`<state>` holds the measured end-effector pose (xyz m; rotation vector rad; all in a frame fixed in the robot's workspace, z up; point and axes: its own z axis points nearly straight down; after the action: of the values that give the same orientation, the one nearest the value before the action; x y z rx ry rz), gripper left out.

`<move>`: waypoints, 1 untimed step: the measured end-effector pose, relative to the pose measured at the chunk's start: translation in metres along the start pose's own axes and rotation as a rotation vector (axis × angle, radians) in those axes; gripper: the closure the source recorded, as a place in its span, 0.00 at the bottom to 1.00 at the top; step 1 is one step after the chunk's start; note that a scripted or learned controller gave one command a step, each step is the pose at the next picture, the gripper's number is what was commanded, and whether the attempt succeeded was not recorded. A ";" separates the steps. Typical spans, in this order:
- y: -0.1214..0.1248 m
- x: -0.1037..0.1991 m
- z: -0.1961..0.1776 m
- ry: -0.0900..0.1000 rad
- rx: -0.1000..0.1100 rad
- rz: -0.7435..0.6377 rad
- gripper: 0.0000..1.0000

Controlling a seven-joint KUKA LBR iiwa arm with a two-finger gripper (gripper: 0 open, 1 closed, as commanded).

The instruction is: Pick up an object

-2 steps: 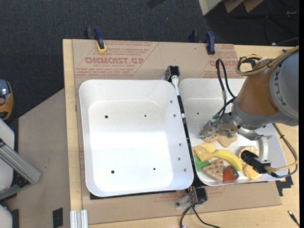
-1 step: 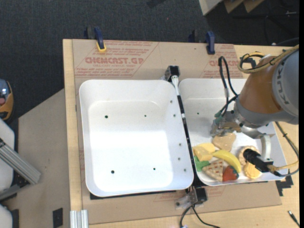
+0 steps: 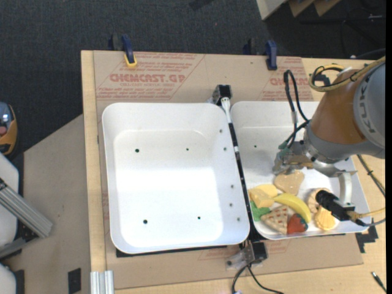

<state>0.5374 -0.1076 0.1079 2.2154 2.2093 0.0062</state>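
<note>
My gripper (image 3: 289, 162) hangs in the right bin (image 3: 257, 118), just behind a heap of toy food at its near end, the banana (image 3: 293, 204) lying over the pizza slice (image 3: 277, 218), with the left bin (image 3: 113, 164) alongside.

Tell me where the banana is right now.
The banana lies in the right bin, near its front edge among the pile of toy food, just below the tan heart-shaped piece and right of the yellow cheese wedge.

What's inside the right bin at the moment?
In the right bin, near its front: a banana, yellow cheese-like pieces, a tan piece and a red item. The arm covers the bin's right part.
</note>
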 end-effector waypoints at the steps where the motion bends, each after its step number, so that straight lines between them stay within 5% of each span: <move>1: -0.012 0.015 -0.050 0.006 0.007 -0.004 1.00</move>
<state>0.5247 -0.0925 0.1578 2.2171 2.2206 0.0045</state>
